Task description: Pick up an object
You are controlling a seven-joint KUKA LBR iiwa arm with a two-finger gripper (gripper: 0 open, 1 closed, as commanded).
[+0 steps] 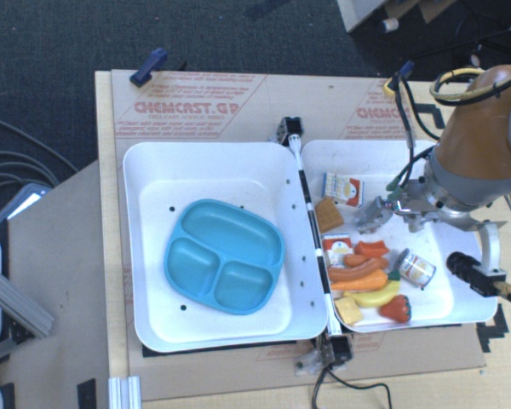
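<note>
Arm over the right bin's toy food, jaws' state cannot be told.

The desk point(196, 100) carries two white bins: the left bin point(153, 177) holds a blue divided plate point(224, 256); over the right bin point(366, 156) the jaws point(376, 217) hang above a carton point(343, 188), sausage point(355, 274), banana point(376, 296), can point(416, 269) and strawberry point(395, 310).

Blue tray point(225, 255) in left bin point(145, 177) — toys crowd right bin point(362, 153).

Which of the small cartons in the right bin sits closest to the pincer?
The white and red carton at the bin's far side. The other carton lies nearer the camera, against the divider beside the toy food, farther from the pincer.
</note>
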